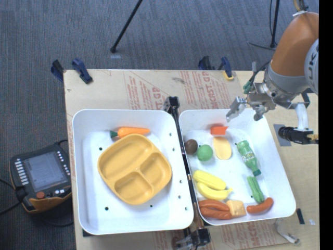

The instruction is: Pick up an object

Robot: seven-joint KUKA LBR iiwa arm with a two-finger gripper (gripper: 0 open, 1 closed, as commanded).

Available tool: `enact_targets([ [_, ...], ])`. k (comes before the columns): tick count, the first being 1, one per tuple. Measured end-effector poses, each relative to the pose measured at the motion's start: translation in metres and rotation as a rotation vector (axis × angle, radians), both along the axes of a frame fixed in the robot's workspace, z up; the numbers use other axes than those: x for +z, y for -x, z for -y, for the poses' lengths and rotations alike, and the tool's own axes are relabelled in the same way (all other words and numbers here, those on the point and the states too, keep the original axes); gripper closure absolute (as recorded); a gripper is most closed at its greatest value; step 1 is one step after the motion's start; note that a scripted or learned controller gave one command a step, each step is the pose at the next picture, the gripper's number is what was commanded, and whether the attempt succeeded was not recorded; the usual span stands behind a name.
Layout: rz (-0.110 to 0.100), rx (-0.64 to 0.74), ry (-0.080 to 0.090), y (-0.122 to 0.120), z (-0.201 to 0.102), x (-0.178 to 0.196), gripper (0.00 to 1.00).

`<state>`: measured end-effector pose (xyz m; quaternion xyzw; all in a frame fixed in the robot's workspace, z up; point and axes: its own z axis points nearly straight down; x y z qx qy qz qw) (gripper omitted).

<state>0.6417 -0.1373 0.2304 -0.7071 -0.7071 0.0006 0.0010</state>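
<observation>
1. Sausages lie at the right bin's lower edge, bananas above.
2. Hand, fingers apart, holding nothing, hovers over the bin's upper rim.
3. Yellow tray fills the left bin.

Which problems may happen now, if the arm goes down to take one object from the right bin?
1. Crowding: the bananas, sausages and cheese-coloured block lie touching, so the tool might catch two or slip.
2. The green bottle lies on its side and could roll away.
3. The small orange piece sits near the right bin's far wall, so a finger may strike it.
</observation>
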Motion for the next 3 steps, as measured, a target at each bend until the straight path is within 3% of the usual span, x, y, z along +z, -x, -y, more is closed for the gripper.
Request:
enact_targets([
  [1, -0.005, 0.026, -0.001, 0.089, 0.056, -0.113, 0.0],
  [2, 0.0, 0.303, -0.002, 0.089, 0.068, -0.143, 0.0],
  [3, 0.0, 0.297, -0.003, 0.089, 0.069, -0.133, 1.0],
])
